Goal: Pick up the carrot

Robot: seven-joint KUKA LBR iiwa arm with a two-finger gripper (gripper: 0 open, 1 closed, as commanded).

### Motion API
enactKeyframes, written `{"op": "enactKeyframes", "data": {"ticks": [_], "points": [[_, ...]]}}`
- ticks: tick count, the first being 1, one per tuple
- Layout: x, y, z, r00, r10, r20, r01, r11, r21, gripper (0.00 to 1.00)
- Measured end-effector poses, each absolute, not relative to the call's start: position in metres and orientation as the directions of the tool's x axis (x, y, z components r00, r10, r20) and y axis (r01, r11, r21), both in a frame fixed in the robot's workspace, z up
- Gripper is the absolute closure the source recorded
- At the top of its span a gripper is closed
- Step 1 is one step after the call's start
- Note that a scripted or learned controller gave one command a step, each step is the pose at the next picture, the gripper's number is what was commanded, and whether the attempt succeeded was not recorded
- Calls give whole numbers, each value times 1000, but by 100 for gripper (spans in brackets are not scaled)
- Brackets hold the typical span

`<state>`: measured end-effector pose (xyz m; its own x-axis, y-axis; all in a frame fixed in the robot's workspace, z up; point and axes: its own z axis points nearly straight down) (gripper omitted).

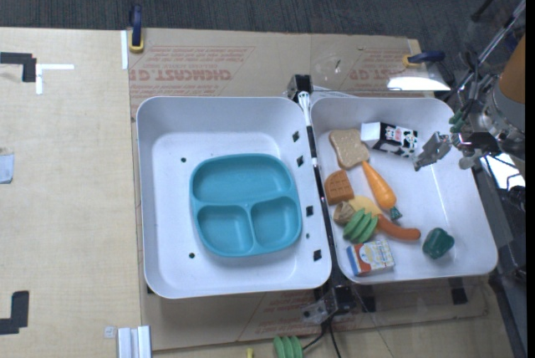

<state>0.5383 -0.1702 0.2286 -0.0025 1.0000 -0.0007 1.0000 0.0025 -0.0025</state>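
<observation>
Camera view: jaws (pixel 435 150) right of carrot (pixel 379 186), state unclear. Bread (pixel 349 148) and sausage (pixel 399 230) touch carrot; risk grabbing a neighbour.

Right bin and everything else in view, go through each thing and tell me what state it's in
carrot: lying flat in the right bin, not gripped
tool: above the right bin, apart from the carrot
bread slice: lying flat, by the carrot's tip
small carton: lying on its side
blue divided plate: flat in the left bin
</observation>
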Motion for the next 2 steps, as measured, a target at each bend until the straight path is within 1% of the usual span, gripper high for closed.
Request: {"op": "enactKeyframes", "data": {"ticks": [1, 2], "points": [[522, -141, 104, -146, 989, 1, 989, 146, -2, 0], [524, -142, 114, -140, 990, -1, 990, 140, 1, 100]]}}
